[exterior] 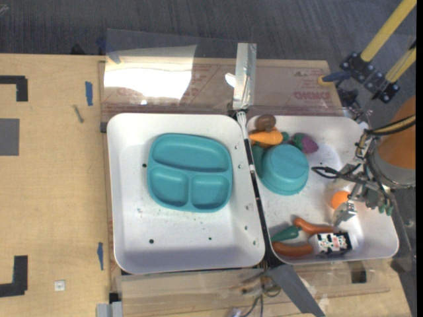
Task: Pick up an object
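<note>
1. The tabletop [46, 197] is a tan board carrying two shallow white bins side by side, with clear plastic sheeting lying behind them.
2. The left bin [125, 236] holds a teal divided plate [190, 171] with three compartments, lying flat near the middle of the bin.
3. The right bin [380, 240] holds all the small items, and the arm [396, 152], grey with an orange band, reaches over its right side.
4. A teal bowl [285, 168] sits upright in the left half of the right bin, close to the wall shared by the two bins.
5. Behind the bowl, at the far end of the bin, lie a brown rounded piece [266, 121], an orange carrot-like toy [268, 137] touching the bowl's rim, and a purple piece [305, 143] just beside it.
6. Along the near edge of the right bin lie a reddish sausage-like toy [291, 248], a green piece [285, 233], an orange-red curved piece [310, 227] and a small black-and-white carton [332, 243], all close together.
7. The hand [346, 210] hangs over the right bin, just above the carton; whether it is released or clenched cannot be told, as the tips are blurred among cables.
8. A small orange ball [339, 199] lies right beside the hand, partly hidden by it; whether they touch is unclear.
</note>
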Robot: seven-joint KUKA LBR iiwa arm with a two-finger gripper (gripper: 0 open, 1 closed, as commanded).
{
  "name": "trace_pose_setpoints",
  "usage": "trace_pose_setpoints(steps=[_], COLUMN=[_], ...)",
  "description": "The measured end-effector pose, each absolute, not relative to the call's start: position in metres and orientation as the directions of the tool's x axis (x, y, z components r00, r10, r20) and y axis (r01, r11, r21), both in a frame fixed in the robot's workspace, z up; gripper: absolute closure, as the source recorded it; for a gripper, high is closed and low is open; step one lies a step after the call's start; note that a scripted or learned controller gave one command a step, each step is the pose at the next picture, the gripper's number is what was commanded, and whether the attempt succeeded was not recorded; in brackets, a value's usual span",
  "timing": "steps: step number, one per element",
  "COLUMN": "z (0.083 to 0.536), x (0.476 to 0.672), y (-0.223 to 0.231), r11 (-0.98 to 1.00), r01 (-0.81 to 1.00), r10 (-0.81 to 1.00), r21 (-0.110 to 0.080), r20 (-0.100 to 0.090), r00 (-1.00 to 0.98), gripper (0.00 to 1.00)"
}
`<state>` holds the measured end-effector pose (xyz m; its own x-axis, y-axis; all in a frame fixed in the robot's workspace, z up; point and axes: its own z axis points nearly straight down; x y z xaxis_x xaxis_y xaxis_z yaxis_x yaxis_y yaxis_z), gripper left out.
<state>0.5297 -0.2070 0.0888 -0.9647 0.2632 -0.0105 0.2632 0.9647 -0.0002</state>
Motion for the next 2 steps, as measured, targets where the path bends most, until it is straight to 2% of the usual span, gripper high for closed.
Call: trace_pose_setpoints(steps=[1,2], z=[0.103,0.091], x=[0.535,0.486], y=[-0.207,-0.152], r11=[0.966,0.992], r01=[0.26,-0.123], r10=[0.26,-0.124], r21=[-0.002,-0.005], r20=[-0.027,-0.02], r00=[-0.965,-0.992], gripper=[1.0,1.0])
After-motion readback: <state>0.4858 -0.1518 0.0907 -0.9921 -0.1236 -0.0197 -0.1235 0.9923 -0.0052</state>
